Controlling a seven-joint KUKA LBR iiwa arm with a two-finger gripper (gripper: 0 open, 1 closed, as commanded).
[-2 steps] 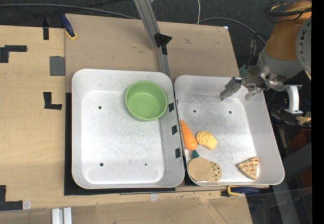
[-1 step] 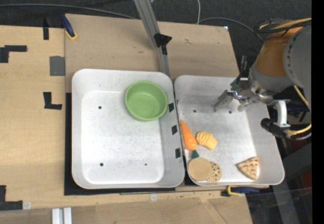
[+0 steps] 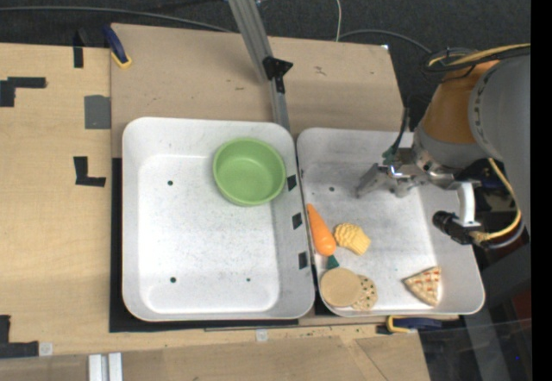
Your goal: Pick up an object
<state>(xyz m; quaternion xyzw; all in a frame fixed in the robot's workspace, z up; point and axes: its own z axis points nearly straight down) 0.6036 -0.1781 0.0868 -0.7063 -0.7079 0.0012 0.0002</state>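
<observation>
Two white bins sit side by side. Left bin (image 3: 147, 224) holds a green bowl (image 3: 249, 171). Right bin (image 3: 345, 155) holds a carrot (image 3: 321, 231), corn (image 3: 352, 238), cookies (image 3: 348, 289) and a pizza slice (image 3: 424, 284). Above its upper part, the gripper (image 3: 381, 181) has fingers spread, holding nothing.

Two white bins, arm at the right one
The gripper (image 3: 379, 181) hangs over the right bin (image 3: 345, 155); a green bowl (image 3: 249, 171) sits in the left bin (image 3: 172, 224).
</observation>
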